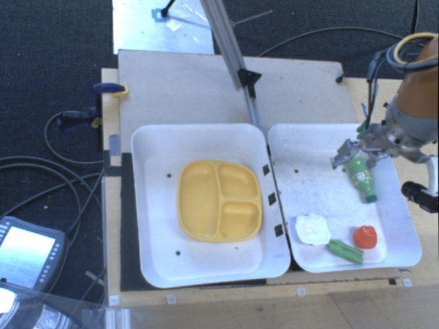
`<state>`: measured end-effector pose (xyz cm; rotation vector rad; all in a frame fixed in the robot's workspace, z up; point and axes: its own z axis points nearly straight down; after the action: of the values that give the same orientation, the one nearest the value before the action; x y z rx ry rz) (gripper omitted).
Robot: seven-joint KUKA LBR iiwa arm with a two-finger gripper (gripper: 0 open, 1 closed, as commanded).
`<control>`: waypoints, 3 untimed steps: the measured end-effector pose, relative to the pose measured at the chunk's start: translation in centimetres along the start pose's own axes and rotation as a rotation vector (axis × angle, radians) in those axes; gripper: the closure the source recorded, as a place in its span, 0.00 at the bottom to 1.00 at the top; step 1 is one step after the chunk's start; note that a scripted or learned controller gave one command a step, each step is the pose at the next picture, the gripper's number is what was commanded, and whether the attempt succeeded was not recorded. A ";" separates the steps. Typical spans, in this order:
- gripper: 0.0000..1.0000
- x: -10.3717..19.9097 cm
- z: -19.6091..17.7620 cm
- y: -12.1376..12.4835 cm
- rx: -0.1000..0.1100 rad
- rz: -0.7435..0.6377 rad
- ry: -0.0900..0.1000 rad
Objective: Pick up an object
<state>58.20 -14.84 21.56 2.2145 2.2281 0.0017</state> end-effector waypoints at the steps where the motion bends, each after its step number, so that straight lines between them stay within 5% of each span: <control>1: 0.00 0.0 0.0 0.0 0.000 0.002 0.000; 3: 0.00 -0.8 11.8 0.2 0.005 0.006 0.000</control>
<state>58.46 -15.61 9.75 2.2239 2.2245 -0.0040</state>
